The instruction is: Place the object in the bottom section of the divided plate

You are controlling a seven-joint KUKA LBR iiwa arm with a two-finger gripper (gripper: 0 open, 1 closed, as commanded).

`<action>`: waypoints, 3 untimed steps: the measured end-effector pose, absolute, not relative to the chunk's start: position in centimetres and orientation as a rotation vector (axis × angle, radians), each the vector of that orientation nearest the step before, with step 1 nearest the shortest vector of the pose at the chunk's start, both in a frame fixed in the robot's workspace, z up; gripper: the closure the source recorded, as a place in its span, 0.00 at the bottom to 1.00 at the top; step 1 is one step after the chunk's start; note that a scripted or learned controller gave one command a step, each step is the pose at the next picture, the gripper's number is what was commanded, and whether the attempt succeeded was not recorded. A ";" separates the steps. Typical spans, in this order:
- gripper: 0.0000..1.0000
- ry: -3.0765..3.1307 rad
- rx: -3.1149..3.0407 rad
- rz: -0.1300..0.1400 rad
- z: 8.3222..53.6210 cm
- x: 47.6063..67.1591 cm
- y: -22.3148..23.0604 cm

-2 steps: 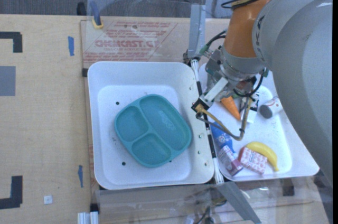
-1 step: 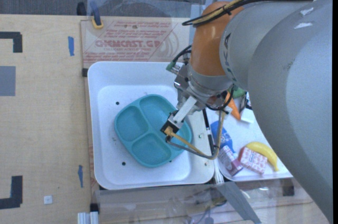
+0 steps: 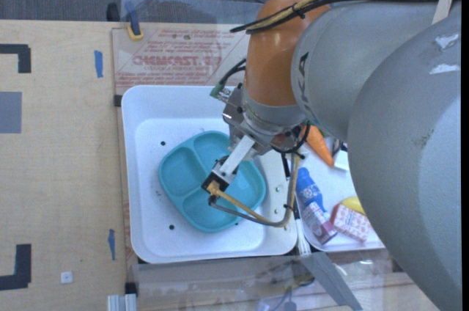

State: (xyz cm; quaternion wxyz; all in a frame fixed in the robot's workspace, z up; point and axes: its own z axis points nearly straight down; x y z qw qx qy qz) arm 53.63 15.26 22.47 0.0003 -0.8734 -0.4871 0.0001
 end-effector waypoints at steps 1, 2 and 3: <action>1.00 -1.246 -2.882 0.007 22.9 51.7 13.8; 1.00 -1.074 -2.950 -0.022 10.1 49.5 11.6; 1.00 -0.587 -3.074 -0.037 9.6 51.5 11.3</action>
